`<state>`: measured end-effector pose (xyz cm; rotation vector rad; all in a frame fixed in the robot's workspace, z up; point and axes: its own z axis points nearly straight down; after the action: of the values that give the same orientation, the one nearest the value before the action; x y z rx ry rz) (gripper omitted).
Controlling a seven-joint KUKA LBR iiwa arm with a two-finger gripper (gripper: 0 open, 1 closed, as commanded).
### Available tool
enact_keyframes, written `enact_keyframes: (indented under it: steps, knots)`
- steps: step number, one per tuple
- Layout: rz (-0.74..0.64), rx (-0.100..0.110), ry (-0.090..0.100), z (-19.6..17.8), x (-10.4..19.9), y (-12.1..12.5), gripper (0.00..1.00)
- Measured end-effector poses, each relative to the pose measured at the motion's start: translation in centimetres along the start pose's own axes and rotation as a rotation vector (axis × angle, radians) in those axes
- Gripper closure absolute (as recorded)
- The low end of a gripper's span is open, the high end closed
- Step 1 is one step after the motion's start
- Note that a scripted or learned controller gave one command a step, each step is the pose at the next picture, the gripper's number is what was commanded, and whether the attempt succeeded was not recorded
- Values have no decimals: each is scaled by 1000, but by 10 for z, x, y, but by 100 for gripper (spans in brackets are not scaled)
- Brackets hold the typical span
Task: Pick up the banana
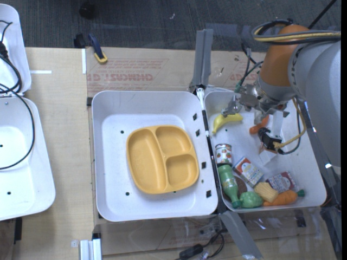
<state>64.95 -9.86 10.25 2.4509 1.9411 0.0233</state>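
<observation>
The banana (226,121) lies in the right bin (317,169), in its upper left part, at about ten o'clock from the bin's middle. It rests on the bin floor, curved, with one end toward the divider between the bins.

The end effector (238,106) stands just above and to the right of the banana, at about one o'clock from it. Whether its fingers are apart or together cannot be told, and no object is seen between them. The grey arm (320,85) with its orange band (279,58) enters from three o'clock.

An orange piece (259,124), possibly a small carrot, lies at three o'clock from the banana. At six o'clock from the banana stands a small can (223,154). Below it lies a green bottle (228,182). Along the bin's lower edge lie a green item (251,200), a yellow block (265,191), a carrot (282,199) and two small packets (249,171).

The left bin (108,145) holds a yellow divided plate (162,158) near its middle. Both bins rest on the counter (54,69).
</observation>
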Motion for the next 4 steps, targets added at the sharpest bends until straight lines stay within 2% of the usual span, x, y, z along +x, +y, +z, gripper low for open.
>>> enact_keyframes:
  steps: [1, 2, 3, 4]
  knots:
    - [5, 3, 3, 1, -3, 11, 0]
    - [-269, 0, 0, 1, 6, 14, 0]
    - [-307, 23, 0, 11, -3, -18, 0]
    - [-303, 20, 0, 2, -5, -16, 100]
